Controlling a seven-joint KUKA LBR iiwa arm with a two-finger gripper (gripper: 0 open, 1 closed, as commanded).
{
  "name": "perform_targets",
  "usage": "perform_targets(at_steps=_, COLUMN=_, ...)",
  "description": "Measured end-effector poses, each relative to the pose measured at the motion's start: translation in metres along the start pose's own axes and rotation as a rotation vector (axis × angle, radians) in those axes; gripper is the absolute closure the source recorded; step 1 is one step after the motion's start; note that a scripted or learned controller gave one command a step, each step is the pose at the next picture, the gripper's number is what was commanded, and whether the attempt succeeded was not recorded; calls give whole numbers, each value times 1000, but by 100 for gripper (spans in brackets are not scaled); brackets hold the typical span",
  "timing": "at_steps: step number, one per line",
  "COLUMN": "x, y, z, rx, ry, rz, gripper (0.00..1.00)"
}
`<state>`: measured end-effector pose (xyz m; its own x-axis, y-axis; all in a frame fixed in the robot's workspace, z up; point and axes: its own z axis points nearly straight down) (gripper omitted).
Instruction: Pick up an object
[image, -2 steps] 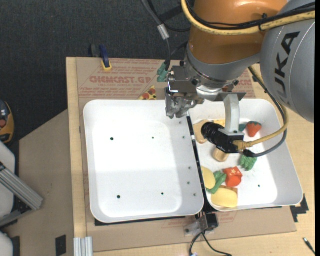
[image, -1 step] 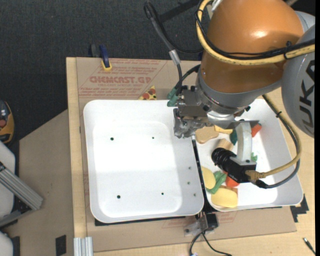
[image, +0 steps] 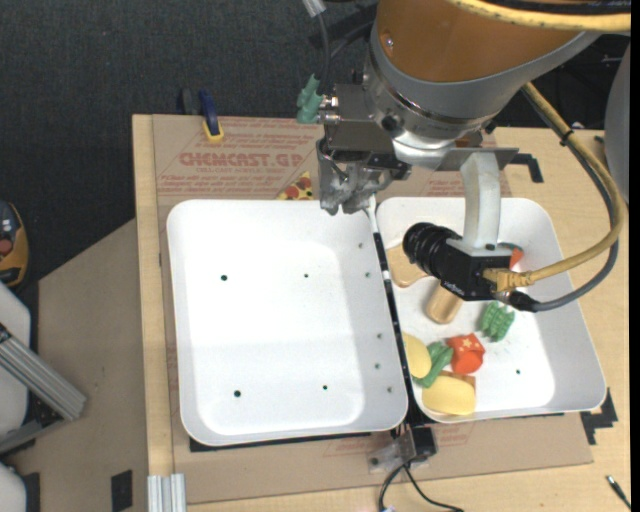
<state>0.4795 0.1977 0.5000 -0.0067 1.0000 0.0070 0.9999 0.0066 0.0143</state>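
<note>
Gripper (image: 345, 195) hung at the far end of the ridge where the two bins met, above the back rim of the left bin (image: 270, 320); its fingers seemed drawn together with nothing between them, though clutter blurred them. Toys lay well apart from it in the right bin (image: 560, 340): a tan cylinder (image: 442, 303), a red piece (image: 466, 352), a green piece (image: 496, 322), and a yellow one (image: 449, 397).
</note>
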Motion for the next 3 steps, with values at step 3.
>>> perform_targets(at_steps=3, x=26, y=-4, z=114, rx=31, ry=-15, rz=8, gripper=100)
